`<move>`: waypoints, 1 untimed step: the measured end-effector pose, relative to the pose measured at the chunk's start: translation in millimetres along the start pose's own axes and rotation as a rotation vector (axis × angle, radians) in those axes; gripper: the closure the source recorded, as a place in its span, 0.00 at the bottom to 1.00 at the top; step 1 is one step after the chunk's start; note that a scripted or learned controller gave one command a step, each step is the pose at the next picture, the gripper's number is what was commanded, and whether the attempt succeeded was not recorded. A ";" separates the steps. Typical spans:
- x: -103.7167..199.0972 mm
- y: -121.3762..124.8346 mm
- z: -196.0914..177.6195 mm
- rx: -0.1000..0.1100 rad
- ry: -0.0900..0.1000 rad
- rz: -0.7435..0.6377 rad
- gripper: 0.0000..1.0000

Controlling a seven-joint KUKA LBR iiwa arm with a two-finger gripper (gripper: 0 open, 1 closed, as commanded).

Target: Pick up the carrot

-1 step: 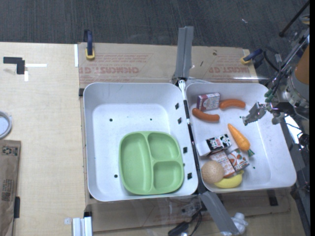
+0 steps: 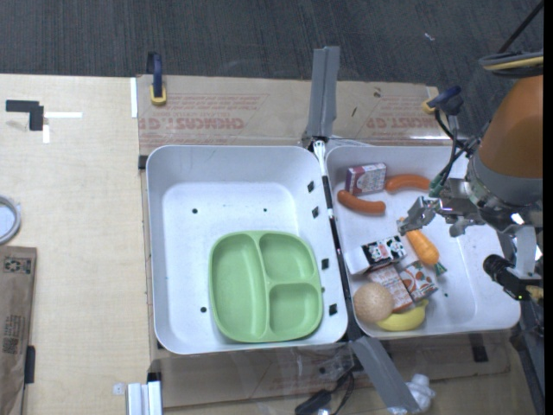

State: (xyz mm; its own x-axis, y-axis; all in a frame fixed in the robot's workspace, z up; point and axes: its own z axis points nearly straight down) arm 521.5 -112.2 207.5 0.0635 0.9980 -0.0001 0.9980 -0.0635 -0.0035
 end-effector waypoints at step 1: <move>-38.6 25.8 25.3 -0.001 -0.001 -0.069 0.00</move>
State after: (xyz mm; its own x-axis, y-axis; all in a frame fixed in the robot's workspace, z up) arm 544.7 -152.4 182.1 -0.0053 1.0000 -0.0005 1.0000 0.0053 -0.0027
